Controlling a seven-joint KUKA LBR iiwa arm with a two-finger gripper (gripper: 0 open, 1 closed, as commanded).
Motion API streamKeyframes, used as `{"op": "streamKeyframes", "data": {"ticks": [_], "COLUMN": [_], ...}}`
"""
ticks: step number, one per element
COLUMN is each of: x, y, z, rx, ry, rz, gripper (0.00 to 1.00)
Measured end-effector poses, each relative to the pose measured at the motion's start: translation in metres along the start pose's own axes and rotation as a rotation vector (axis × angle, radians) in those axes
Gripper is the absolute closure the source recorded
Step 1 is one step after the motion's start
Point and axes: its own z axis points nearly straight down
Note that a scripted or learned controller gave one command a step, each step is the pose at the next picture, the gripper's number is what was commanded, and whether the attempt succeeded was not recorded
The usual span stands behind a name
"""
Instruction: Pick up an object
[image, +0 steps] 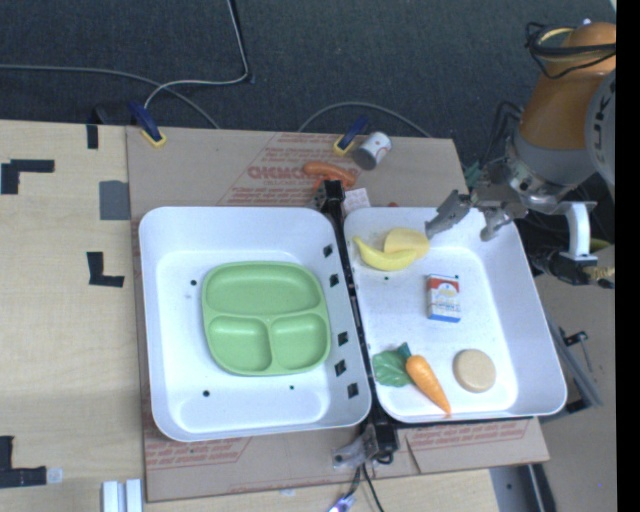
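Gripper (469, 215) on our arm hangs over the top right corner of the right bin (535, 330), and we see its two fingers spread apart with nothing pinched between them, one reaching left toward the banana (385, 257), the other pointing down by the bin's rim.

Going big to small: the left bin (165, 300) holds a green divided plate (266, 316), well apart from the gripper, sitting flat in the middle. In the right bin, we've got the banana lying near the upper left, with a pale yellow piece (406, 241) resting on its upper end, just beside the left finger and slightly below it. Lower down along the bottom rim sits a carrot (426, 382) with its green leafy top (392, 367) pointing left, and a round tan cookie-looking thing (474, 369) right of it. Smallest is the little red, white and blue box (443, 298) in the middle of the bin, below the gripper and apart from it.
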Motion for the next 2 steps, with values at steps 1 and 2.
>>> {"op": "streamKeyframes", "data": {"ticks": [1, 2], "x": [-0.051, -0.008], "y": [-0.007, 0.009], "z": [0.161, 0.162], "rx": [-0.004, -0.006], "ry": [-0.002, -0.001], "rz": [0.001, -0.001], "gripper": [0.00, 0.00]}}
